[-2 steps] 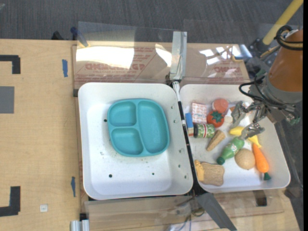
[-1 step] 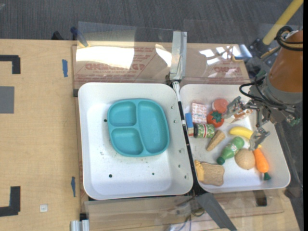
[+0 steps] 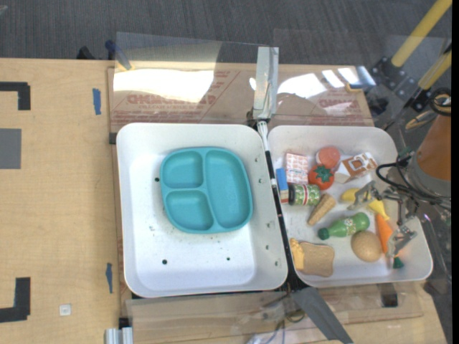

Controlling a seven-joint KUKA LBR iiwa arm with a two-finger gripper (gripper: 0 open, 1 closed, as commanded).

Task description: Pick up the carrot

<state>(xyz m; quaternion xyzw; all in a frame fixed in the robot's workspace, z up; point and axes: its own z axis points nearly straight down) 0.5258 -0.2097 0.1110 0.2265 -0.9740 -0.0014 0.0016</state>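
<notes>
You'll find the carrot at the right bin's lower right, beside the egg. The gripper hovers there; finger state can't be told.

The orange carrot lies lengthwise near the right bin's right wall, green top nearest the camera.

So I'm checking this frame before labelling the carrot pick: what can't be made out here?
- Gripper: blurred metal over the carrot in the right bin; whether it grips the carrot is unclear.
- Carrot: its lower end merges with the gripper parts.
- Arm: cut off by the right edge of the camera view.
- Small box and can: labels too small to read.
</notes>
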